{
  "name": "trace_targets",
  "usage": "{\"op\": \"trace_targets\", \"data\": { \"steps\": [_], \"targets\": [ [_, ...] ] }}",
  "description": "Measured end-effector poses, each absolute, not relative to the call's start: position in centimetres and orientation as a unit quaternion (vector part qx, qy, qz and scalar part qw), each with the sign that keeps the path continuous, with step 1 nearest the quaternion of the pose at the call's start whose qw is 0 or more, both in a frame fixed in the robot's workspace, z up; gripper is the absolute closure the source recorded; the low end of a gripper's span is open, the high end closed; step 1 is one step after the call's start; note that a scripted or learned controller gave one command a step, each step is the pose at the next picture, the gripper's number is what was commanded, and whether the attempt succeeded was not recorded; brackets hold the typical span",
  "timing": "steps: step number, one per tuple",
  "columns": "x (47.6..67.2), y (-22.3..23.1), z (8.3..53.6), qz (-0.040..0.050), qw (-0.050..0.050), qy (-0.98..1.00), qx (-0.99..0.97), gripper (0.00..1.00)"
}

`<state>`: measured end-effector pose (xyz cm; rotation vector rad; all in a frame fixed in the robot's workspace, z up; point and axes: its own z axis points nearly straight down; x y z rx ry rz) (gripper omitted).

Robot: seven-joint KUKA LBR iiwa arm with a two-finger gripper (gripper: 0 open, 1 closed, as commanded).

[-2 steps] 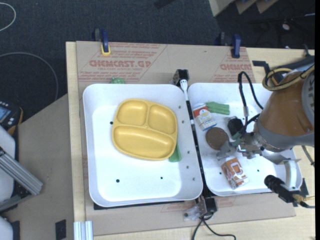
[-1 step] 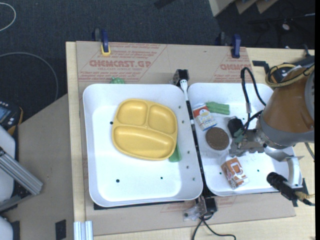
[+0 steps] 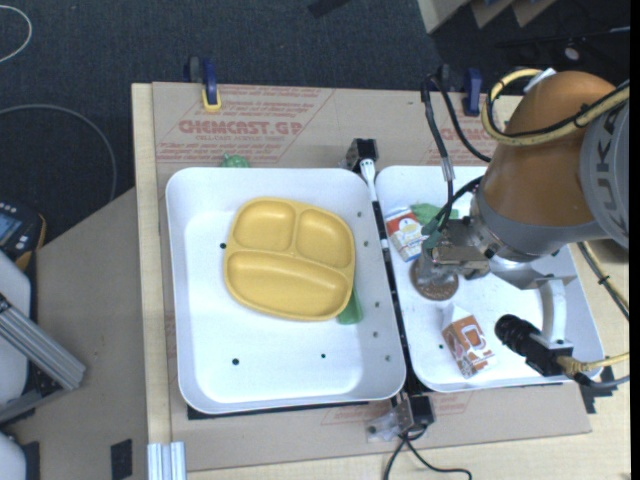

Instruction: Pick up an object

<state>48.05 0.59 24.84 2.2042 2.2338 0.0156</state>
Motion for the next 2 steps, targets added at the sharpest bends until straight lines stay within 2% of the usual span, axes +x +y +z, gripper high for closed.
{"op": "trace_targets", "data": {
  "steps": [1, 2],
  "targets": [
    [48.1, 2.2, 35.4, 0.0054, 0.004, 0.709, 0.705, 1.0],
    [48.0, 6.8, 36.3, 0.0018, 0.001, 0.709, 0.705, 1.0]
  ]
}}
